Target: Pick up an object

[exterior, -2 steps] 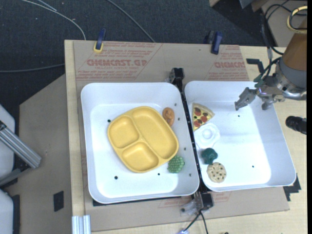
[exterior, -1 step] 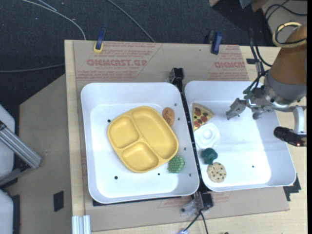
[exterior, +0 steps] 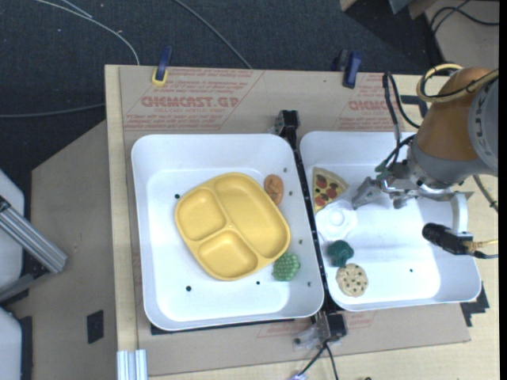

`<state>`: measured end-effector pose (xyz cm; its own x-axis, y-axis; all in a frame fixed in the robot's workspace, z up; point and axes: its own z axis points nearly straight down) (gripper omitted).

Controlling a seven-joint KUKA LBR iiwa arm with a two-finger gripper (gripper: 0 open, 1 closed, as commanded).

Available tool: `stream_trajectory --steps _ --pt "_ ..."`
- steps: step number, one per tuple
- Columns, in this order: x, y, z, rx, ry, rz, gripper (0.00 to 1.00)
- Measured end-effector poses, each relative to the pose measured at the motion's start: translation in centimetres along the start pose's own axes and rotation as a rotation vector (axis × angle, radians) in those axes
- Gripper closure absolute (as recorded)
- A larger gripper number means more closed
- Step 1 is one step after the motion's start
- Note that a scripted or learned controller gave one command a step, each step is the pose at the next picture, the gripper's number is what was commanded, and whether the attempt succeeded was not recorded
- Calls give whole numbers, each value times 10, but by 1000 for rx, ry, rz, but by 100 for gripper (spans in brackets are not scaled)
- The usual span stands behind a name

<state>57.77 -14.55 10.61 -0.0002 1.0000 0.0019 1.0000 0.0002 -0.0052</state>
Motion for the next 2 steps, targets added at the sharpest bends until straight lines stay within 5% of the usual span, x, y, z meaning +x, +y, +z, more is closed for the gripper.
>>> stream_trajectory --steps 1,2 --pt "1 0 23 -1 -1 0 0" --pt "0 0 11 -4 -1 1 100"
